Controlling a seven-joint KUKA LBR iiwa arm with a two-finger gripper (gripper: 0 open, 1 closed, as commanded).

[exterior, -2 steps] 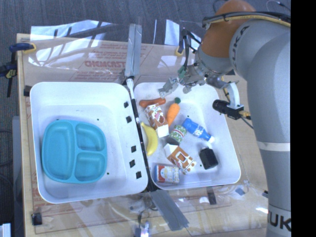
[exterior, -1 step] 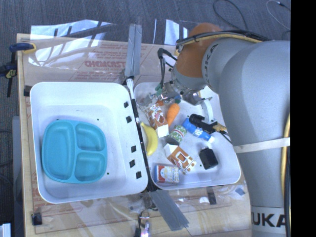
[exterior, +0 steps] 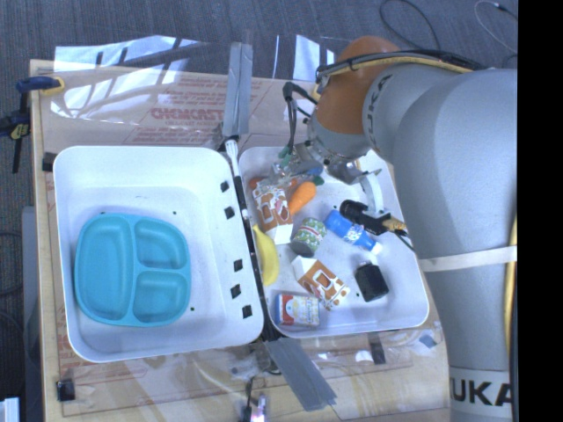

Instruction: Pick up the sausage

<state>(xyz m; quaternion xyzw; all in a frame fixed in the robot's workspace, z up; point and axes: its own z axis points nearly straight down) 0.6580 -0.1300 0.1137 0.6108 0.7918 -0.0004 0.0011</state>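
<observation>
White bins side by side on the bench, left bin (exterior: 66, 236) and right bin (exterior: 409, 275), with clear plastic sheeting and cardboard underneath.

Left one: just a teal divided plate (exterior: 132, 269) lying flat in the near-left part.

Right one: pretty cluttered. Grey arm (exterior: 440, 148) coming in from the right with its orange band (exterior: 347, 90) up over the bin's far edge, and the gripper (exterior: 296, 165) tucked under the wrist, down at the far-left corner of that bin. Can't tell how open it is or whether it has hold of anything, too much wrist in the way.

Sausage (exterior: 271, 203): honestly hard to pick out for sure. Best match is the reddish-brown and white piece at the far left of the right bin, just below the gripper and touching the carrot (exterior: 303, 195) on its right. Lying in the bin, not lifted.

Rest of the pile:
- yellow banana (exterior: 266, 255) along the left wall
- small round can (exterior: 308, 236) near the middle
- blue bottle (exterior: 350, 229) lying tilted beside it
- black block (exterior: 371, 281) nearer the right wall
- orange and white box (exterior: 321, 281) between banana and block
- another can (exterior: 299, 309) on its side at the near edge
</observation>
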